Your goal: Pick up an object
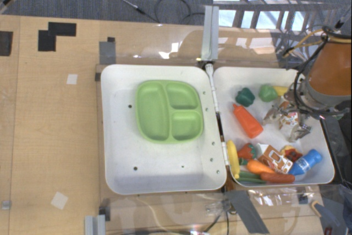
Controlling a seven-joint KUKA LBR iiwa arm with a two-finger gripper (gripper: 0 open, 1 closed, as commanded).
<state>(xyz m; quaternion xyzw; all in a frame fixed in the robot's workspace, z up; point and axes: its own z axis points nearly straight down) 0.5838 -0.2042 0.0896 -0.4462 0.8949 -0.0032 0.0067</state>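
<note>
Along the near wall of the right bin (329, 176) lies a heap of toys: a yellow banana (232, 158) standing on end against the divider, an orange carrot (258, 167), a red pepper (278, 177), a small printed carton (276, 158) and a blue bottle (308, 162) at the near right corner. Farther back in the same bin, an orange bottle (247, 121) lies on its side, its long axis running from far-left to near-right. Behind it sit a dark green piece (245, 97), a lighter green piece (268, 92) and a bit of yellow (281, 90).

Over the right half of this bin hangs the hand (287, 118), the arm's orange band above it at the view's right edge. Its metal fingers (273, 113) splay apart, so I judge it open, and nothing sits between them.

No single target is named; the likeliest one, by my reading, is the orange bottle. It lies just to the view's left of the hand, close but not touching, with clear bin floor around it. A grasp would need the hand to shift leftward and close across the bottle's narrow width, so at right angles to that slanted axis. The near heap is more crowded and looks harder to take cleanly.

The left bin (118, 118) holds a green divided plate (168, 111), well apart from the hand. Both bins rest on the wooden surface (49, 135).
</note>
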